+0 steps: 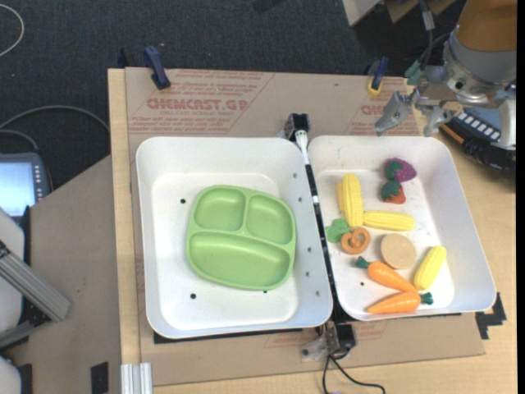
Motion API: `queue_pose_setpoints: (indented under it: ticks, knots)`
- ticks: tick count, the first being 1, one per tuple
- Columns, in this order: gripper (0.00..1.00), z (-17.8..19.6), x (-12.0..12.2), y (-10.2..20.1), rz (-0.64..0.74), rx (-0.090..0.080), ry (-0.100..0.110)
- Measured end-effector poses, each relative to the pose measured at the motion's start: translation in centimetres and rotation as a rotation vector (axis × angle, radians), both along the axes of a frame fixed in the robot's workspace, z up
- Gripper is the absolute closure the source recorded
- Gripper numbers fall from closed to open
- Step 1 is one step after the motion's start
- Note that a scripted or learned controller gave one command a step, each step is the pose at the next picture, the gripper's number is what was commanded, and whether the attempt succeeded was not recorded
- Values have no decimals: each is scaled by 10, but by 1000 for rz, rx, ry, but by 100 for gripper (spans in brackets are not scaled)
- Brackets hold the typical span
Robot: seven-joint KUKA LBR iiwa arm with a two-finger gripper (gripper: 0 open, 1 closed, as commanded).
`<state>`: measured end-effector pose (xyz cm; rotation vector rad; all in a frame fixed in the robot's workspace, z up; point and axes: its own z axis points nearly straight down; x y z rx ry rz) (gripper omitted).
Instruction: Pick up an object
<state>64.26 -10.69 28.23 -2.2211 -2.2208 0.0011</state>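
The right bin holds several toy foods: an upright corn cob, a second cob lying flat, a third cob, two carrots, a purple grape bunch, a dark red strawberry, a tan round disc and a small green-and-orange piece. My gripper hangs above the bin's far rim, behind the grapes. It is open, with nothing between its fingers.
The left bin holds a green divided plate. A black clip sits where the two bins meet at the back. Blue clamps grip the cardboard base's far edge.
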Motion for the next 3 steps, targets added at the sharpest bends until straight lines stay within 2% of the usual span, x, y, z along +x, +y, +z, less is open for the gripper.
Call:
queue_pose_setpoints:
  ticks: [1, 2, 3]
  knots:
    - [0, -46, -90, -21, -5, 2, 10]
    - [0, -101, -147, 32, 2, 5, 11]
    - [0, -200, -122, -9, -5, 2, -1]
